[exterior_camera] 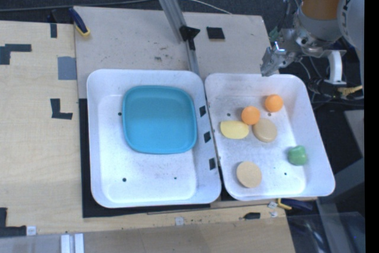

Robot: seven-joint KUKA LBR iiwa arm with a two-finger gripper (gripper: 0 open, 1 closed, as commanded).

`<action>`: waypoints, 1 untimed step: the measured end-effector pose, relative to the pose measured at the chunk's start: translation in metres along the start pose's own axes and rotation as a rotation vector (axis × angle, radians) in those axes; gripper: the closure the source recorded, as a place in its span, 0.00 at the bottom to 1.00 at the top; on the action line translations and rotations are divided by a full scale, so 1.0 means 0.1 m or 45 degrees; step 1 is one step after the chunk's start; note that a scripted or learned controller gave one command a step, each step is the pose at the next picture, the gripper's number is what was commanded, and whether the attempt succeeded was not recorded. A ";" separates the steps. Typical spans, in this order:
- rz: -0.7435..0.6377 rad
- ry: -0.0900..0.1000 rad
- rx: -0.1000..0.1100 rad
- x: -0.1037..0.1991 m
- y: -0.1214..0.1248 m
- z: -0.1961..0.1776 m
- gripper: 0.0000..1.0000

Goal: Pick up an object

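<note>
Holding blue plate [159, 119]: left bin [100, 127]; right bin [314, 145]: six foods.

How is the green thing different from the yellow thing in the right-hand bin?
The green piece looks small and chunky, while the yellow piece is wider, flatter and oval. The green piece sits alone by the bin's right wall; the yellow piece lies near the left side, close beside an orange ball. Both rest in the same white bin.

The gripper [270, 65] hangs over the far rim of the right bin [316, 127]. A blue plate [159, 119] lies in the left bin [98, 127].
</note>
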State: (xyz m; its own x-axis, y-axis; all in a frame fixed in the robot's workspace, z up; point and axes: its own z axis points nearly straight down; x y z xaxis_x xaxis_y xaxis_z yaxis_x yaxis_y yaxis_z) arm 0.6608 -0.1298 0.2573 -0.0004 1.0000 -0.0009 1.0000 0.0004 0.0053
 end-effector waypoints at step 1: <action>0.000 0.000 0.003 0.00 0.01 -0.37 1.00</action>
State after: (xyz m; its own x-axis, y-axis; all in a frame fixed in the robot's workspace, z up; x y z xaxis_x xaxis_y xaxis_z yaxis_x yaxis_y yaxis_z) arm 0.6612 -0.1297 0.2942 -0.0004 1.0000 -0.0005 1.0000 0.0004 0.0031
